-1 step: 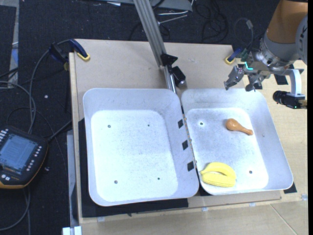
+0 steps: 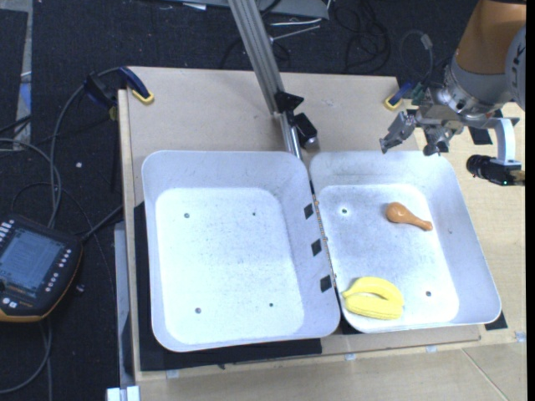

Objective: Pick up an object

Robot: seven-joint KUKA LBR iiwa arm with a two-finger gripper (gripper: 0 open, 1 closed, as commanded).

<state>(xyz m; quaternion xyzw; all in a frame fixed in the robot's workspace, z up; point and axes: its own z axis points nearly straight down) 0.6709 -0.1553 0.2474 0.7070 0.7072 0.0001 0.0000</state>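
Camera view: we see the gripper [image 2: 415, 138] above the right bin's [image 2: 468, 224] far rim, fingers spread, gripping nothing. Inside lie an orange drumstick-shaped toy [image 2: 406, 215] and a yellow banana [image 2: 374, 298]. The arm's upper part is cut off.

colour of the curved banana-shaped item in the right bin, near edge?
Yellow. The curved banana-shaped item shows best in the camera view, lying in the white right bin.

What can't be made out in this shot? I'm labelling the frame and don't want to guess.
- Hand: small and dark over the right bin's far rim; whether its fingers are parted is too fine to read in the camera view.
- Arm: cut off by the top and right edges.
- Orange object: too small to identify.
- Yellow object: its underside is hidden against the bin floor.
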